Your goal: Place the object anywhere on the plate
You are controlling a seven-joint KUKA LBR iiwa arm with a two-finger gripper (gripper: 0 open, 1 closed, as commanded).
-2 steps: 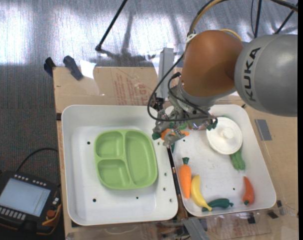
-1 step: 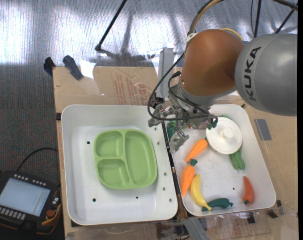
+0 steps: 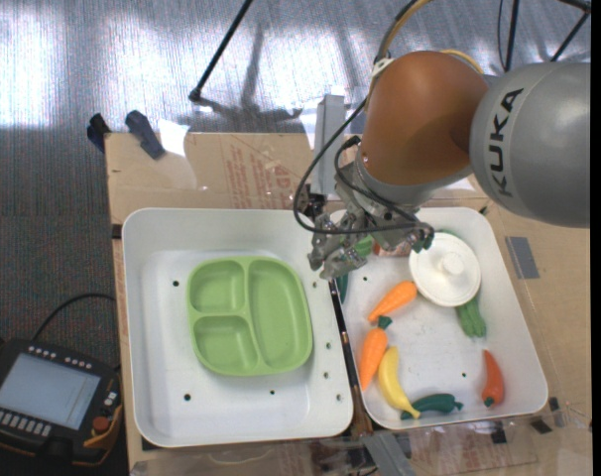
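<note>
The bench [image 3: 241,172] carries two white bins side by side. In the left bin [image 3: 152,241] lies a green plate [image 3: 249,315] with three compartments, one long one on its right side and two smaller ones on its left, all bare. The arm [image 3: 459,127] reaches in from 2 o'clock, and its gripper [image 3: 338,249] hangs over the seam between the bins, at the top left corner of the right bin [image 3: 514,315], just off the plate's 1 o'clock corner. A small green thing seems to sit between the fingertips, but the wrist crowds the spot, so whether the fingers are apart or clamped cannot be told. In the right bin, a white lid [image 3: 445,268] rests toward 12 o'clock, with a green pepper [image 3: 470,318] just under it at 5 o'clock. Two carrots [image 3: 393,301] lie near the bin's left wall, one above the other, a banana [image 3: 394,383] beside the lower one. A dark green vegetable [image 3: 436,403] lies at 6 o'clock, and an orange pepper [image 3: 492,379] at 4 o'clock.
</note>
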